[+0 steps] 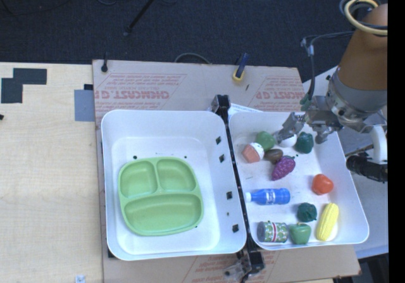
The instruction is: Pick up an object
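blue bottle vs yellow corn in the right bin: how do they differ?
Colour: the blue bottle is blue with a white cap end; the yellow corn is plain yellow. Pose: the bottle lies left-right across the view; the corn lies nearly up-down. Place: the bottle sits near the bin's left wall, mid-bin; the corn is at the front right corner. Both lie flat in the right bin.

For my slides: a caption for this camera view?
Robot hand hovers over toy foods in the right bin; a green divided plate sits in the left bin.
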Robot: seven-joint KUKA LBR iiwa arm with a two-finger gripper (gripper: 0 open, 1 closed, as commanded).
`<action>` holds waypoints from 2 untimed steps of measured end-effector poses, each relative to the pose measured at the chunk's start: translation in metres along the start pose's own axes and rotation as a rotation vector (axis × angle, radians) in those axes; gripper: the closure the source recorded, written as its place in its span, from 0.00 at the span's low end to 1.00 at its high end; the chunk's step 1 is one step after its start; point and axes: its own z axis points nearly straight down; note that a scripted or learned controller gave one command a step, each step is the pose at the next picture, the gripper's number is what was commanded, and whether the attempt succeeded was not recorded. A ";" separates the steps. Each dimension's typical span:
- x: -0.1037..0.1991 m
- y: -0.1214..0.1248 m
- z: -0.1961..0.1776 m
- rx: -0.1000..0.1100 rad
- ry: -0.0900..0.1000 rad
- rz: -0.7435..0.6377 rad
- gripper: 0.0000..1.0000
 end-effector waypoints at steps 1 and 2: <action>0.007 -0.004 0.047 0.004 0.001 0.002 0.00; 0.016 -0.012 0.101 0.006 0.001 0.002 0.00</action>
